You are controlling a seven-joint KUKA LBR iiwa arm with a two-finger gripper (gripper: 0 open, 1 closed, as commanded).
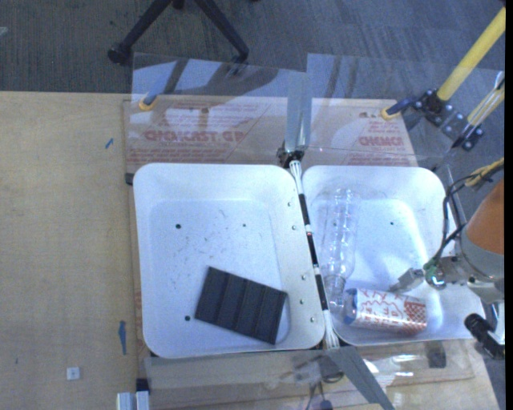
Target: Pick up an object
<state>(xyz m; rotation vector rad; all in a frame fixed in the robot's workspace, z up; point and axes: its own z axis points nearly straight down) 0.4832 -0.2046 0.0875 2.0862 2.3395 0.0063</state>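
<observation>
Low in the right white bin (433,188) lay a red-and-white printed metal can (388,309) on its side, beside a clear plastic bottle (338,232); light, smooth, roll-prone, best gripped across its middle; tool (413,278) just above it, finger state unreadable.

This looks like a robotics lab or test workshop. A plain wooden surface (56,240) carries two shallow white bins (152,200) fixed side by side, with clear plastic shields (208,104) standing behind them. Cables (457,216) hang at the right of the frame, yellow rods (477,52) with clamps cross the upper right, and black tripod legs (176,20) stand on grey carpet (361,28) at the top.
</observation>
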